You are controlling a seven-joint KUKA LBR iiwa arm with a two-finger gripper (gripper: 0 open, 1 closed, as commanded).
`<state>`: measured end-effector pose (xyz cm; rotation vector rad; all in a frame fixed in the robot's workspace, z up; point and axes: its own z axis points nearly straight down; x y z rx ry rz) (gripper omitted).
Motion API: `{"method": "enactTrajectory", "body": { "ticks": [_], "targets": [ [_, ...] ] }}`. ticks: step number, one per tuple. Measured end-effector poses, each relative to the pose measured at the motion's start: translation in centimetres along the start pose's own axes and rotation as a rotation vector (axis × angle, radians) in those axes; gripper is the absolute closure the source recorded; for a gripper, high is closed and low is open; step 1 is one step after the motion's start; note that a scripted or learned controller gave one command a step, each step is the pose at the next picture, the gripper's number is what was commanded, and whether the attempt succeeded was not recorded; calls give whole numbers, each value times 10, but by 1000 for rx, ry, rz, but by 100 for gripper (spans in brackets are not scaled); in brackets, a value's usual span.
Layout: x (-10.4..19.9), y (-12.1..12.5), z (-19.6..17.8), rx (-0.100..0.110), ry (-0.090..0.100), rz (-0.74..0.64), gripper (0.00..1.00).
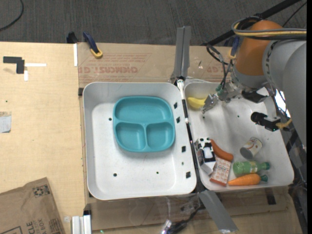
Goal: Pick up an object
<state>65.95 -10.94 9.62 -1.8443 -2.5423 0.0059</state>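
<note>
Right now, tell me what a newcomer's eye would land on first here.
The teal divided plate stands out first, lying alone in the middle of the left bin. Next comes the arm's orange band at upper right, with the gripper hanging over the right bin beside a yellow banana. A cluster at that bin's near edge also draws the eye: an orange carrot, a green bottle and a sausage.
</note>
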Motion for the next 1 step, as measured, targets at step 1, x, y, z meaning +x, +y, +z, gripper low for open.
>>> {"method": "enactTrajectory", "body": {
  "ticks": [1],
  "targets": [
    [8,2,6,-1,1,4,0]
  ]
}}
